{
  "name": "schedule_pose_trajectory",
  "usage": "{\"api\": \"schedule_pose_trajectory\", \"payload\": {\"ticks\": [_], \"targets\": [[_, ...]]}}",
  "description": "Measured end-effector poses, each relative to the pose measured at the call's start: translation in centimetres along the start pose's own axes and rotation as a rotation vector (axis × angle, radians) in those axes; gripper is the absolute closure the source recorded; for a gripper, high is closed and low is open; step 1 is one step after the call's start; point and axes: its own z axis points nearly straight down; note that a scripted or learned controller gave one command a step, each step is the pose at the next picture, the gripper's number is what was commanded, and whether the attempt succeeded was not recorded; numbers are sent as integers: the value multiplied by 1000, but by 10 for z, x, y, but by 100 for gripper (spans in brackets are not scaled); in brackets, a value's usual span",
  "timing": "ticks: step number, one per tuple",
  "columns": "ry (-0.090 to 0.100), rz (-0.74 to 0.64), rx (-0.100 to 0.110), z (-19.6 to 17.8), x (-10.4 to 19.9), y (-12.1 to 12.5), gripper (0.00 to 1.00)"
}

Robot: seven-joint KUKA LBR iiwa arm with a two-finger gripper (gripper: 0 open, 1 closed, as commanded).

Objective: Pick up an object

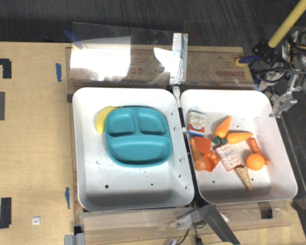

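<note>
Across the right-hand shallow white bin [234, 103] on the desk lies a loose heap of toy food, and any piece of it would serve the task. A small white-and-blue carton [196, 122] stands near the bin's left wall. Two orange plastic carrots sit just right of it, one slanted [223, 126] and one lying flat [239, 137]. Nearer are crumpled red-orange pieces [204, 156], a pink patterned packet [228, 157], a round orange ball [255, 161] and a tan cone [243, 176]. The left white bin [86, 152] holds a teal divided plastic plate [137, 136] with a yellow object [100, 118] tucked at its far left edge.

Just past the right bin's far right corner sits grey metal hardware that I take for the claw [284, 100]. Whether it is wide or narrow I cannot tell.

No pick has begun, so the choice of target matters most. The slanted carrot looks the best bet: bare floor lies on its far side, and its narrow body suits a grip across the width. The descent should be straight, aligned across the carrot's long axis, and keep off the carton. The ball would probably roll, and the packet lies too flat and crowded.
</note>
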Motion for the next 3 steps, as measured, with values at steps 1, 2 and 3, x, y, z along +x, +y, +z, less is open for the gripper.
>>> {"api": "schedule_pose_trajectory", "payload": {"ticks": [1, 2, 3], "targets": [[-3, 13, 1, 158, 57, 3, 0], [-12, 38, 4, 184, 36, 56, 0], [1, 93, 14, 185, 15, 77, 0]]}}
